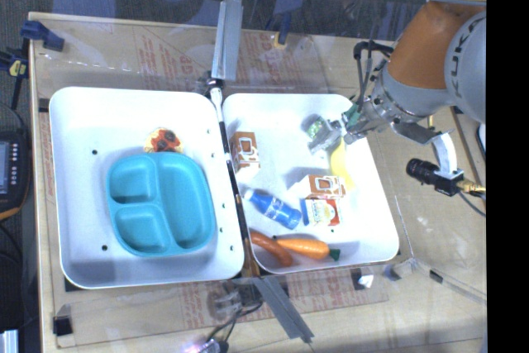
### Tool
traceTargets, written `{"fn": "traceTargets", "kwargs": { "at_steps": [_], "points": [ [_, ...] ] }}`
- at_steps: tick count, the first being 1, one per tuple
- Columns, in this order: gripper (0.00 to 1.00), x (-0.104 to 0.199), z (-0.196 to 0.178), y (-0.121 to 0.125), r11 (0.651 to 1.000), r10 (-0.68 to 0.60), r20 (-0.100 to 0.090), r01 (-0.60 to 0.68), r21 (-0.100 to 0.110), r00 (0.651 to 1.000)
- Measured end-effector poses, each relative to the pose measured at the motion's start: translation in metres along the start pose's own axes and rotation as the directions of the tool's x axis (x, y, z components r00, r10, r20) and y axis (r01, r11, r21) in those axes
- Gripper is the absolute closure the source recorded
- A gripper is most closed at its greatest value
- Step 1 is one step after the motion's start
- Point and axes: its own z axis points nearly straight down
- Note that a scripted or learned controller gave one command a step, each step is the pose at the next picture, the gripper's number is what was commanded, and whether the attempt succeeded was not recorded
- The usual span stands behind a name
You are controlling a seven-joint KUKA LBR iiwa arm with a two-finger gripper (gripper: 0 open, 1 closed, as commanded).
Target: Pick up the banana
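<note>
The yellow banana (338, 162) lies in the right bin (376, 202) near its right wall, pointing roughly up and down in the camera view. My gripper (324, 131) hangs over the bin's upper right part, right at the banana's upper end. The gripper body hides the top of the banana, so contact between them is unclear.
The right bin also holds a brown carton (245, 151), a blue bottle (275, 209), two small cartons (324, 199), and a carrot (302, 246) at the front. The left bin (74, 120) holds a blue compartment tray (161, 202) and a small orange item (163, 140).
</note>
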Motion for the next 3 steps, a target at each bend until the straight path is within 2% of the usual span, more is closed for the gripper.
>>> {"fn": "traceTargets", "kwargs": {
  "at_steps": [3],
  "points": [
    [0.0, 0.0, 0.0, 0.0, 1.0, 0.0, 0.0, 0.0, 0.0, 1.0]
  ]
}}
